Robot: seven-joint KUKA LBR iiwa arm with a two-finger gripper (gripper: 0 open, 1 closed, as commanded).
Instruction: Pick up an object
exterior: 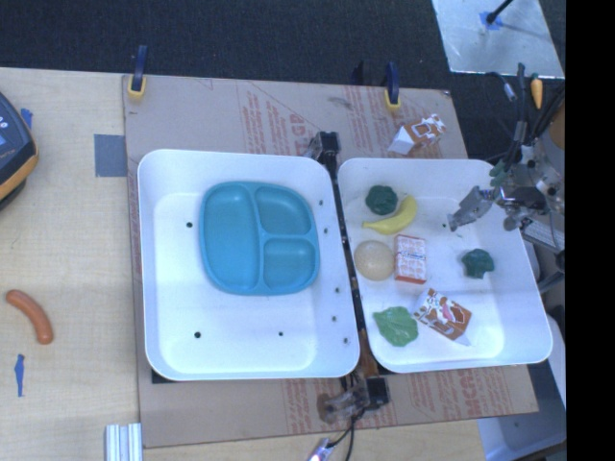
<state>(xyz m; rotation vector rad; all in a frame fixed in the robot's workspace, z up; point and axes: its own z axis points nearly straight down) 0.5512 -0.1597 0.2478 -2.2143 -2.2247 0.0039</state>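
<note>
The end effector point(473, 206) hangs over the upper right part of the right bin point(524, 349), at the end of the arm that comes in from the right edge of the view. Its metal tips look close together and nothing sits between them; whether they are fully shut I cannot tell.

Taking the right bin as the landmark, the objects lie on its floor. A dark green round piece point(381, 199) sits near its upper left corner, with a yellow banana point(393, 218) touching it just below. Under the banana lie a pale round ball point(374, 259) and, just beside it, a small red and white carton point(411, 258). A second dark green piece point(478, 262) rests alone near the bin's right wall, below the end effector. Near the front wall lie a light green leafy piece point(396, 326) and a red and white packet point(443, 315).

Left of the right bin, the left bin point(159, 257) holds a blue divided plate point(259, 237).
</note>
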